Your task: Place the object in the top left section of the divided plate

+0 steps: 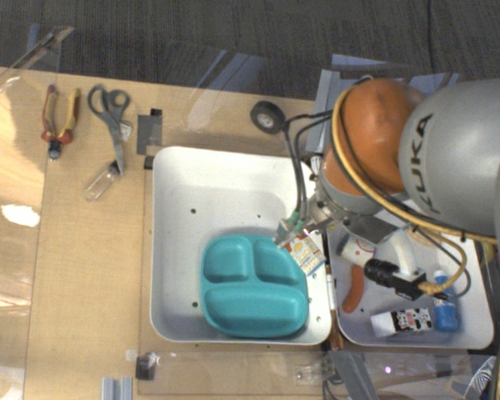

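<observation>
On the surface (pixel 80 253), the left bin (pixel 173 233) bears the teal divided plate (pixel 254 289). At its upper right rim we see the hand (pixel 292 232) gripping a small printed packet (pixel 306 252); we judge it light, crinkly, best pinched edgewise.

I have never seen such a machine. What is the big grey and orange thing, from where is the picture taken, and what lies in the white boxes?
It is a robot arm, seen by one camera fixed above the bench. Its end effector hangs over the left bin, by the upper right corner of a teal divided plate. Something small with a printed label sits just under it; whether it is gripped is unclear. The right bin holds several small items, among them a red sausage-shaped piece. Scissors and pliers lie on the bench.
</observation>
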Robot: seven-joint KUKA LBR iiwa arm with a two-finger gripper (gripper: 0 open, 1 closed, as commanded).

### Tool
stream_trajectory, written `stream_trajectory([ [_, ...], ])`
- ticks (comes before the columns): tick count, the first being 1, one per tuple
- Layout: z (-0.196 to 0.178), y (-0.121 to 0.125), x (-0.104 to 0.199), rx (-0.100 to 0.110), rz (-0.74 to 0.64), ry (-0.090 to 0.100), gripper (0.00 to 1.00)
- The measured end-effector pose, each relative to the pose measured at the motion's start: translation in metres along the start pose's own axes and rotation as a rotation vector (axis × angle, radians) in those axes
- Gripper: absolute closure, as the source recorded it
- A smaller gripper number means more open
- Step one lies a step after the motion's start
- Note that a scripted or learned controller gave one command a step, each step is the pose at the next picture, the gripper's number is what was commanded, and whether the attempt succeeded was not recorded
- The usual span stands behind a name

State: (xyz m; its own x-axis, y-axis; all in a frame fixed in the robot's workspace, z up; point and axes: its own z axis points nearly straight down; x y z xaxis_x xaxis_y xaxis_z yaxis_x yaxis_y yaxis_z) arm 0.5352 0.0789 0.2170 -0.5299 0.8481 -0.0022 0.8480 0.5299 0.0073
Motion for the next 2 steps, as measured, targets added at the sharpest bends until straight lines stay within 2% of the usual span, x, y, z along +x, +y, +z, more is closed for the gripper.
stream_trajectory([
  [1, 0.0903, 0.0538, 0.0328, 0.003, -0.216, 0.003, 1.00],
  [2, 0.0892, 0.0543, 0.0327, 0.002, -0.217, 0.002, 0.00],
])
